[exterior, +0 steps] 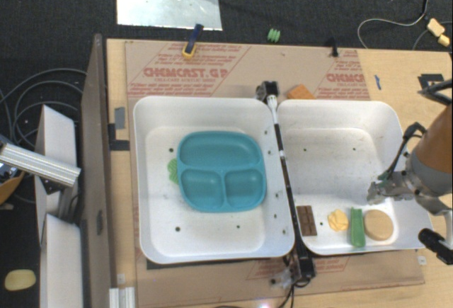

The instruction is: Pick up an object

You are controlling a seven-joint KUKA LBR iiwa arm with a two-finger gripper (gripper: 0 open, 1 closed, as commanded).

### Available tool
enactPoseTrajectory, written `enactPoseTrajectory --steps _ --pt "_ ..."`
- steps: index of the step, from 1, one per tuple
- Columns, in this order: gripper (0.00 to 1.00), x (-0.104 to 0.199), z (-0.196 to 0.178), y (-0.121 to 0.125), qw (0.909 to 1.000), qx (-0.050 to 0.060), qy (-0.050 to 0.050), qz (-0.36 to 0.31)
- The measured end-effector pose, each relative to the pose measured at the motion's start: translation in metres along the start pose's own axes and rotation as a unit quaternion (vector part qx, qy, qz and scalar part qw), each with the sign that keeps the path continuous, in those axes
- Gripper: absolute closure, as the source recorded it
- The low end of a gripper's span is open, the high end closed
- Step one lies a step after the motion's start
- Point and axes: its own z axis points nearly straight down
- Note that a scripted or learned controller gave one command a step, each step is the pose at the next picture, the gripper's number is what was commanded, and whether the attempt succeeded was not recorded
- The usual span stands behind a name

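Along the front wall of the right bin (333, 122) lie several small objects. They are a brown chocolate-like bar (306, 220), a yellow lump (339, 220), a green stick (356, 226) and a tan round disc (379, 225). My gripper (384, 191) hangs over the right side of this bin, just above and behind the tan disc, and nothing is visibly in it. The grey wrist and its orange band enter from the right edge.
The left bin (152, 158) holds a teal divided plate (221, 170) with a bit of a green object (172, 170) poking out at its left edge. An orange block (301, 93) lies on the bench behind the bins. A divider rail (282, 158) runs between the bins.
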Motion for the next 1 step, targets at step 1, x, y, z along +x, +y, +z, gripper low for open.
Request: enactPoseTrajectory --steps 1 --pt "1.0 0.0955 -0.1143 0.0025 1.0 -0.003 0.001 -0.006"
